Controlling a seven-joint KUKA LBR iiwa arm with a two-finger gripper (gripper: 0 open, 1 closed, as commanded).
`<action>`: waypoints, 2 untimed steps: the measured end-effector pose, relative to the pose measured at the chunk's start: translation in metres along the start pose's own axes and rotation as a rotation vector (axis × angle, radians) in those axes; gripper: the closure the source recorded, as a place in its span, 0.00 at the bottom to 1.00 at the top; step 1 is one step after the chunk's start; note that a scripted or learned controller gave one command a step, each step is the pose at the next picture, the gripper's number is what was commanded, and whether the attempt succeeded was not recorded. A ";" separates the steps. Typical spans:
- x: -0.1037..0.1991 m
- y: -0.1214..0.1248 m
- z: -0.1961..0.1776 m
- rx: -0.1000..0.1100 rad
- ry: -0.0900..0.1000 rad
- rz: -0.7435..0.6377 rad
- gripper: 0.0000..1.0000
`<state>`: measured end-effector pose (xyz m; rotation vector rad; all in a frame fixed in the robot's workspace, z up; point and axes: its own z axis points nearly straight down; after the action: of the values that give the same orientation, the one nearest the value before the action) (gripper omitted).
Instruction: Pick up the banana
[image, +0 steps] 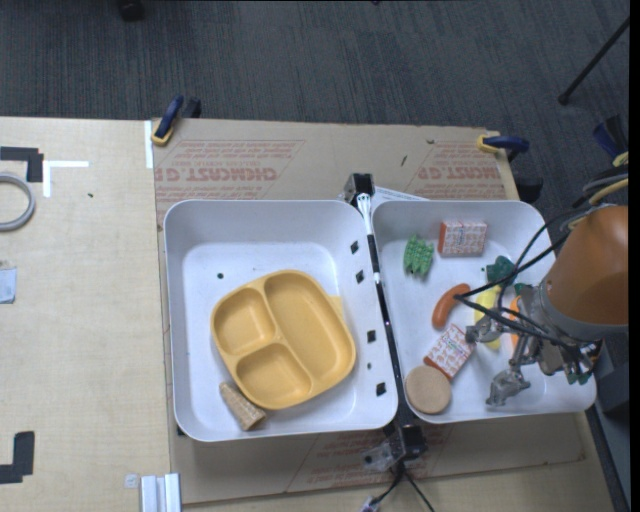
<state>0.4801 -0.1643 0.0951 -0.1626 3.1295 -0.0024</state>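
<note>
A grey arm with an orange band is reaching in from the right over the right bin (400, 300), and its gripper (507, 383) is hanging low near the bin's near right corner; whether it is apart or together cannot be told from this angle. The banana (490, 312), a patch of yellow mostly hidden behind cables and the wrist, is lying toward the right side of that bin, just right of an orange sausage-shaped toy (448, 303) and just beyond a small printed packet (449, 351). A round tan disc (429, 390) is sitting near the bin's near edge, to the left of the gripper. To grasp well, the gripper is probably needing to shift farther back, centre over the banana, and close across its narrow width without catching the neighbours.
</note>
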 end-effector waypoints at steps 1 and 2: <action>-0.065 -0.047 0.003 -0.001 0.003 0.309 0.00; -0.090 -0.052 0.003 0.001 0.004 0.558 0.00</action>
<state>0.5752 -0.2069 0.0930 0.7060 3.0566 0.0000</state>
